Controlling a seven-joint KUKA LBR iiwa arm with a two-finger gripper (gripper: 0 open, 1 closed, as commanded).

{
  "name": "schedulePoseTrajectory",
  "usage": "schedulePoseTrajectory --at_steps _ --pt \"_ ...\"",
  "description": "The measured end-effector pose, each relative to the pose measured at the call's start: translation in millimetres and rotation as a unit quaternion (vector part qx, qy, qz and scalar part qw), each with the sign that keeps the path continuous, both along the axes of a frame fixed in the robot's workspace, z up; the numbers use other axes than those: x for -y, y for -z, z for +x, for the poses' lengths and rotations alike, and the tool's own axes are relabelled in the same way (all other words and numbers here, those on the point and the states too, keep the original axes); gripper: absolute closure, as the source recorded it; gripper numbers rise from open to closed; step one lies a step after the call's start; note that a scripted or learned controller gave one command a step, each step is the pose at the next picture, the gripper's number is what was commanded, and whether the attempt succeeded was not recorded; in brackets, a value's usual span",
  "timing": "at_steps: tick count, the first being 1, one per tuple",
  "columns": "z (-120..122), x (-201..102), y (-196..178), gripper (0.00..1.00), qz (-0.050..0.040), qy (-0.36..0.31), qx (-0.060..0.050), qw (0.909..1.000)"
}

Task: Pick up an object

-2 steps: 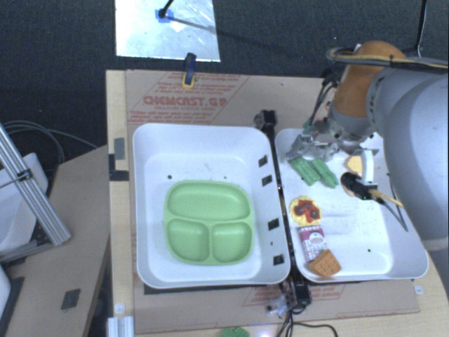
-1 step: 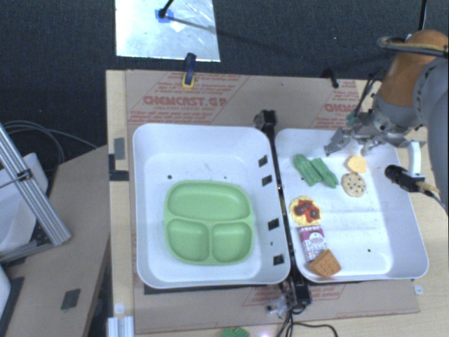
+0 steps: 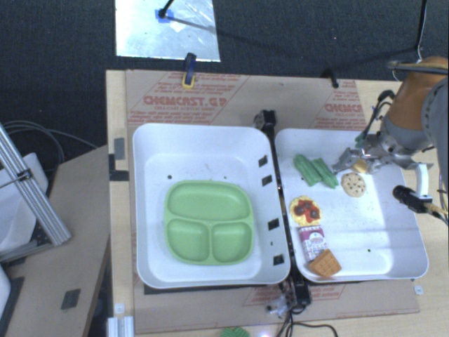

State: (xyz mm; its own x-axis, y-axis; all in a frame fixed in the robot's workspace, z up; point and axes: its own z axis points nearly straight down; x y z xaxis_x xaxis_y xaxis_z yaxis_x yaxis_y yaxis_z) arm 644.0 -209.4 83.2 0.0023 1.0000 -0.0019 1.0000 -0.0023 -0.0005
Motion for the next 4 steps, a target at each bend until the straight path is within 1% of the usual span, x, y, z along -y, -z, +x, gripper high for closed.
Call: schedulePoseTrajectory --at_steps 1,2,3,4 --pt "3 -2 -14 1.00 -0.0005 -0.003 0.003 1.0000" --pt "3 -3 -13 0.00 -0.0007 -0.004 0.003 1.0000" --pt "-46 -3 0 0.00 0.0010 -0.001 -0.001 1.0000" --pt "-6 -3 -3 0.00 0.0002 -0.004 0.003 1.0000"
